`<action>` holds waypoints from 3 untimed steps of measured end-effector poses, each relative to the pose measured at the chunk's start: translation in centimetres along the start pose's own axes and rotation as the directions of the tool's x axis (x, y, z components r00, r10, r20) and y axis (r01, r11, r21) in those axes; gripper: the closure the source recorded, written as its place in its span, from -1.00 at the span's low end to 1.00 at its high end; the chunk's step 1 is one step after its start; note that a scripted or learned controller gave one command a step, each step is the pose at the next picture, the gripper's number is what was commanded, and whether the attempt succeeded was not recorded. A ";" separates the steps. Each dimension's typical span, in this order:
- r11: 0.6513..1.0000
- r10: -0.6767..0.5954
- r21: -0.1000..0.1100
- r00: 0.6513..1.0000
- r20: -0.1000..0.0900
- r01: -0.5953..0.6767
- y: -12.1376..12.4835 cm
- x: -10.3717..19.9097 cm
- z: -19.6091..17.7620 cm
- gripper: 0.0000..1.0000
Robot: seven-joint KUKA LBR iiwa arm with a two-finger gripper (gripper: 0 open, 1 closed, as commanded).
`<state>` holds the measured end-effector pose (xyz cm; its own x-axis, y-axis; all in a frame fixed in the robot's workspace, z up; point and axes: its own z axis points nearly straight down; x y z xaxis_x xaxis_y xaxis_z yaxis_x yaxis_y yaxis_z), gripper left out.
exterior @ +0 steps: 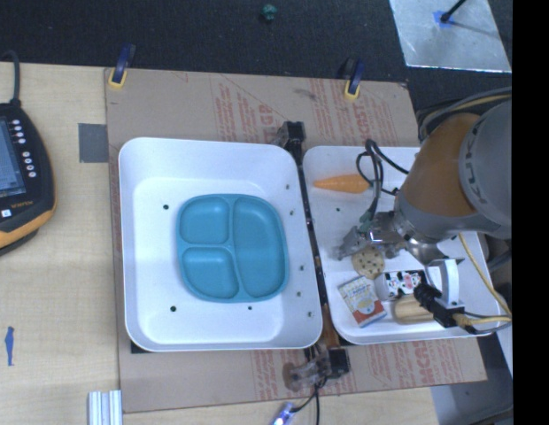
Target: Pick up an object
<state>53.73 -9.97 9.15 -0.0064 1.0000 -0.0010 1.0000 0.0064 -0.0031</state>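
Cookie [369, 260] under end effector [374, 235]: probably light, stiff, crumbly; best pinched across edges. Cannot tell end effector state.

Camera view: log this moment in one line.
arm over right bin | gripper above cookie | carrot behind | blue tray left bin

Grey arm [452, 180] reaching in from right

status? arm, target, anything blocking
Gripper low in right bin, above the cookie; grip unconfirmed. Carrot, small box loose nearby. Blue tray in left bin.
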 end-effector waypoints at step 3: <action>1.000 -0.001 0.000 1.000 0.000 0.001 -1.9 -1.8 -1.1 1.00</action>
<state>51.80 -11.80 10.27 -0.0071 1.0000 -0.0010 1.0000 0.0071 -0.0035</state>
